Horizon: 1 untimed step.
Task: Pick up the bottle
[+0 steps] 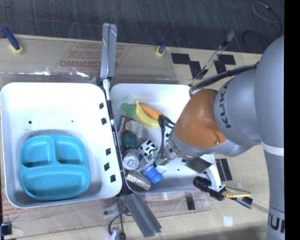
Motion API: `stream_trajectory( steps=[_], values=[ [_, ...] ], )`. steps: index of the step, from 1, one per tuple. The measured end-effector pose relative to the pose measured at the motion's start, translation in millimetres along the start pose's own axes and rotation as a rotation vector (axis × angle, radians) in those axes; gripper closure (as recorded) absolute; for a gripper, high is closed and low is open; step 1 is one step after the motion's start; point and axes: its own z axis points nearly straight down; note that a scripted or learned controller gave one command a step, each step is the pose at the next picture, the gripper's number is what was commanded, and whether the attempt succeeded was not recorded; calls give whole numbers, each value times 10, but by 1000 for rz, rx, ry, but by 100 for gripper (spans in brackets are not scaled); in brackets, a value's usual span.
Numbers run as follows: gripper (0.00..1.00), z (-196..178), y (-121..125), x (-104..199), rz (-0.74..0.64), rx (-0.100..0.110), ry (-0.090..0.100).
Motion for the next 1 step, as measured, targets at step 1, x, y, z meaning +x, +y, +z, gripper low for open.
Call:
stream_trajectory(
  steps=[1],
  values=[
    [0, -160, 57, -421, -135, 5, 14]
  ],
)
